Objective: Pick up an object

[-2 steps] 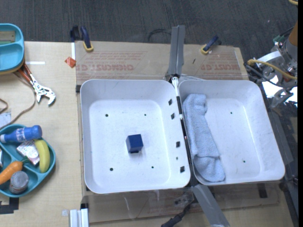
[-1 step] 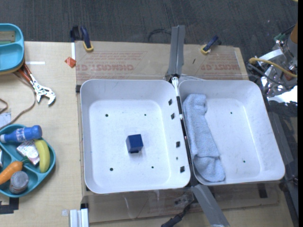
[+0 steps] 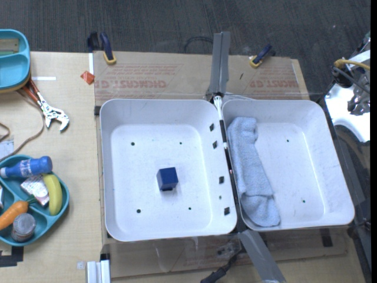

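A small dark blue cube rests on the floor of the left white bin, a little below its middle and apart from every wall. In the right white bin a grey rolled cloth lies lengthwise along the left wall, running from the far side to the near corner.
A divider with black clips joins the bins. Left of them sit a blue tray of toy food, a wrench and a teal container. Clamps hold the cardboard's far edge. White hardware with cables stands at the right.
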### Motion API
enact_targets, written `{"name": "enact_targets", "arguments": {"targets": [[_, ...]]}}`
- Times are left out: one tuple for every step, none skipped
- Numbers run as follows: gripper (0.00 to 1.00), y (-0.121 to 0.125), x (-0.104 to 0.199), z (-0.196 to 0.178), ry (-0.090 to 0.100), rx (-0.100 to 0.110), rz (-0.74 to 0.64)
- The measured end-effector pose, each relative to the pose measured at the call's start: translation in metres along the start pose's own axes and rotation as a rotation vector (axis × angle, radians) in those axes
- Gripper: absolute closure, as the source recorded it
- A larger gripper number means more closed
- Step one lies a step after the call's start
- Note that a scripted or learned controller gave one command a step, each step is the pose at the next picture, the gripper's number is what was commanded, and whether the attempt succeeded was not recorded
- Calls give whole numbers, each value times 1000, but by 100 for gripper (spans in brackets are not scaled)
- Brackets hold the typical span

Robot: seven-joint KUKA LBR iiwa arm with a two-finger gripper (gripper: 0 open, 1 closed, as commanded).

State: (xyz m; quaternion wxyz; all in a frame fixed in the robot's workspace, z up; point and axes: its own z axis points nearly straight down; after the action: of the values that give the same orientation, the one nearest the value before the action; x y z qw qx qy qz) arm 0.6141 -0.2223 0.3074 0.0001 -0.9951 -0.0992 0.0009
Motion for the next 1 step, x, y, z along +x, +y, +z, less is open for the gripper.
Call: {"name": "enact_targets", "arguments": {"targets": [[100,-71,8,-5,-2,2,-11]]}}
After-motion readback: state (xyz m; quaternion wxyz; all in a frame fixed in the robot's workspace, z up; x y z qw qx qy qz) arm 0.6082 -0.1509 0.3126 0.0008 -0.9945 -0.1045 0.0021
